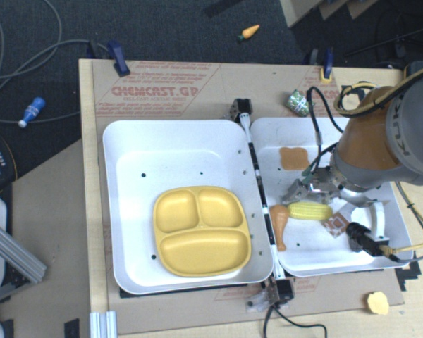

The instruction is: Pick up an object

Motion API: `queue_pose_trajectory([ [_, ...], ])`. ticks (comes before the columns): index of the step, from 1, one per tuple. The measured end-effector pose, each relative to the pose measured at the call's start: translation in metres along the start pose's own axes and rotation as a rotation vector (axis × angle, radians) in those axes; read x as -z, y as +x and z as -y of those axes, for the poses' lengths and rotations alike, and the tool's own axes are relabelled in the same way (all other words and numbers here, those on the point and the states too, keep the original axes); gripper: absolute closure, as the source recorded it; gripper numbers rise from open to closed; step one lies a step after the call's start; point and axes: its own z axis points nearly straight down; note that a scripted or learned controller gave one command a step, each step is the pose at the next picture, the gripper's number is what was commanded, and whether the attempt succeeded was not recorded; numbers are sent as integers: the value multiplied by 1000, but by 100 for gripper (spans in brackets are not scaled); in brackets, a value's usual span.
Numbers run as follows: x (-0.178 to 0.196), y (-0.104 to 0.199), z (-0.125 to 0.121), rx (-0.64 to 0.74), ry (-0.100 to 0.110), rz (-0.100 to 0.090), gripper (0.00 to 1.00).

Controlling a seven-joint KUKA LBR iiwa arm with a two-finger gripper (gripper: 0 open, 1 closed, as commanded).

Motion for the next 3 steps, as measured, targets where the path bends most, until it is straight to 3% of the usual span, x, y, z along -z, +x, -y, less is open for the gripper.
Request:
queue_pose_trajectory([
  [1, 0, 14, 24, 3, -2, -1, 0],
  [2, 6, -22, -65, 5, -15, 6, 0],
  [3, 1, 12, -123, 9, -13, 3, 0],
])
